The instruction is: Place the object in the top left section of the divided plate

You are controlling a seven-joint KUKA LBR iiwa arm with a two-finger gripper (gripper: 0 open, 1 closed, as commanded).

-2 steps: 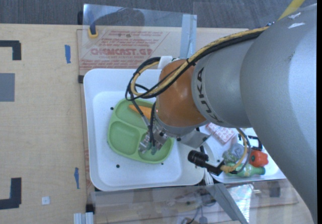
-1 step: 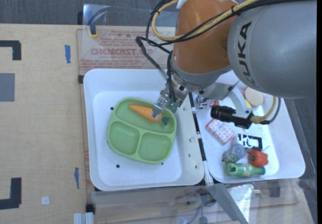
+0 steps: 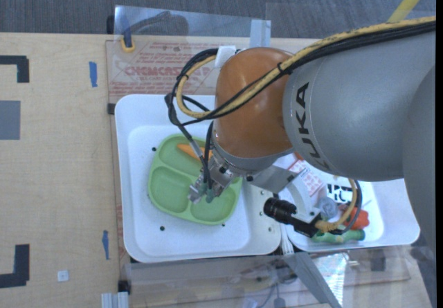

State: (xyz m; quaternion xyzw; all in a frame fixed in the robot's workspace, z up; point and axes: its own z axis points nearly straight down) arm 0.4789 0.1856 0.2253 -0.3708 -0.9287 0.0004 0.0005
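A green divided plate (image 3: 169, 182) lies in the left white bin (image 3: 138, 161). An orange object (image 3: 187, 150), thin and carrot-like, rests in the plate's upper section, partly hidden by the arm. My gripper (image 3: 205, 191) hangs low over the plate's right side, near the divider between the sections. Its dark fingers point down at the plate, and the wrist covers much of them. I see nothing clearly held between them.
The grey arm with its orange band (image 3: 252, 102) covers most of the right bin (image 3: 387, 223) and the plate's right edge. Several small items, white, orange and green (image 3: 339, 220), lie in the right bin. Cables (image 3: 183, 95) loop beside the wrist.
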